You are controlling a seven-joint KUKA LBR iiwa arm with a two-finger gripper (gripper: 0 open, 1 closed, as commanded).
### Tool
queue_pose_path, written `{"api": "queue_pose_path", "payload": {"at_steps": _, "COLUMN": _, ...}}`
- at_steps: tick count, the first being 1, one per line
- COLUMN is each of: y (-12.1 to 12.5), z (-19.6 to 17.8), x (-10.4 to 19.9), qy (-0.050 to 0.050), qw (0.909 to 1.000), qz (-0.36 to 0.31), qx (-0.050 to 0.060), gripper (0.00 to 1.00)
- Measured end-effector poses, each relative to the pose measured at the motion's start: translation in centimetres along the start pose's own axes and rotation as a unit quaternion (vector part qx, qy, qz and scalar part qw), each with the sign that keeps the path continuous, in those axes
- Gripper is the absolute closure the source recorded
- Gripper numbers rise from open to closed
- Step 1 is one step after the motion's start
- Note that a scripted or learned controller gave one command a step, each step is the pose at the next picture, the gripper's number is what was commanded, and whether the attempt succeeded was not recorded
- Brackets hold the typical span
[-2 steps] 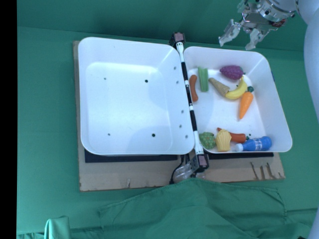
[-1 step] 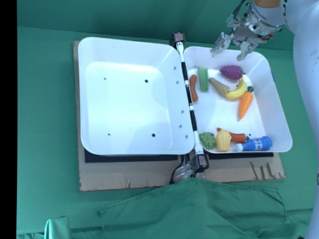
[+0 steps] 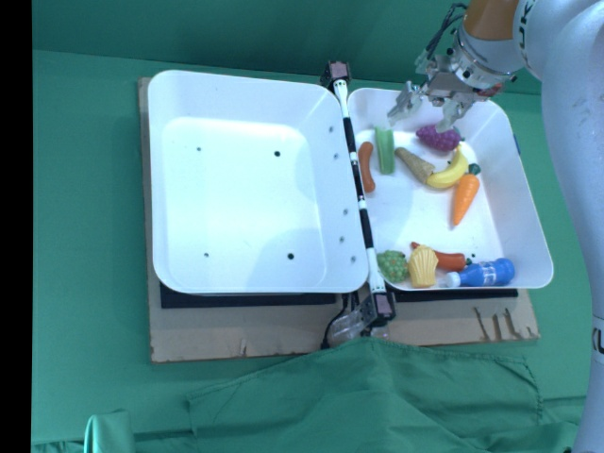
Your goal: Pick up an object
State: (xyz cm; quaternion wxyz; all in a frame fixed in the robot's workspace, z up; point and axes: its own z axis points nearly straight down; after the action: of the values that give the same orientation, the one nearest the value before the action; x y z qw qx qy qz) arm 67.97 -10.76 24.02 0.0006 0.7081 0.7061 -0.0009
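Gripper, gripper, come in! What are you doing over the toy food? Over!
Gripper open, holding nothing, above right bin's far end. Purple grapes just below it, untouched. Banana and ice cream cone crowd close by.

Arm (image 3: pixel 557 83) cut off by top and right edges; I can't see shoulder or base. Gripper (image 3: pixel 427 111) overlaps far rim of right bin (image 3: pixel 528 225); rim hidden there. Purple grapes (image 3: pixel 439 138) partly covered by one finger (image 3: pixel 451 116). Red pepper (image 3: pixel 451 259) mostly hidden behind yellow corn (image 3: pixel 423 266). Blue bottle (image 3: pixel 483 274) label too small for me to read. Small device (image 3: pixel 344 327) at near end of divider half tucked under green cloth (image 3: pixel 377 394); can't identify it. Cloth runs off bottom edge. Cardboard (image 3: pixel 236 333) mostly hidden beneath bins.
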Motion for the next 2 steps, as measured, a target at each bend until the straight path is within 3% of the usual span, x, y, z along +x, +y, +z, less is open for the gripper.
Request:
{"api": "queue_pose_path", "payload": {"at_steps": 1, "y": 0.52, "z": 5.11, "x": 0.82, "qy": 0.001, "qw": 1.0, "qz": 0.0, "qx": -0.002, "gripper": 0.0}}
{"api": "queue_pose_path", "payload": {"at_steps": 2, "y": 0.91, "z": 5.24, "x": 0.85, "qy": 0.001, "qw": 1.0, "qz": -0.001, "qx": -0.006, "gripper": 0.0}}
